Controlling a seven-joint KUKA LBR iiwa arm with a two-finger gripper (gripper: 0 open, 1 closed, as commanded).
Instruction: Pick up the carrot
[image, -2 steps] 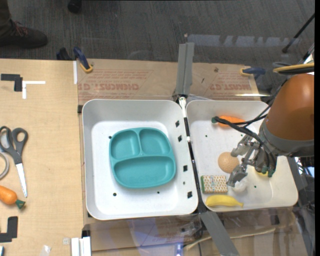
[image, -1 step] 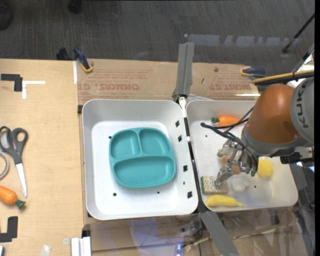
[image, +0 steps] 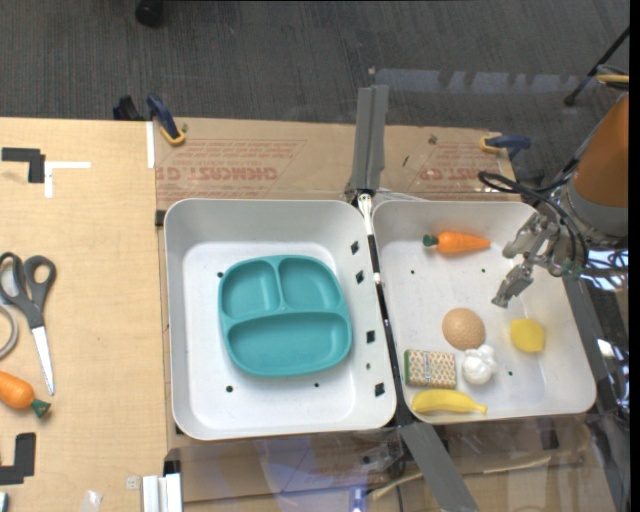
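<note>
carrot (image: 458, 242) lies flat at the far side of the right bin (image: 572, 345), well apart from the egg (image: 463, 328) and lemon (image: 528, 335), so access is free. end effector (image: 520, 268) hovers right of it, fingers spread, pinching nothing.

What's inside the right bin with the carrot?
Right bin holds the carrot, egg, lemon, banana, cracker and garlic. The gripper hides some floor.
</note>
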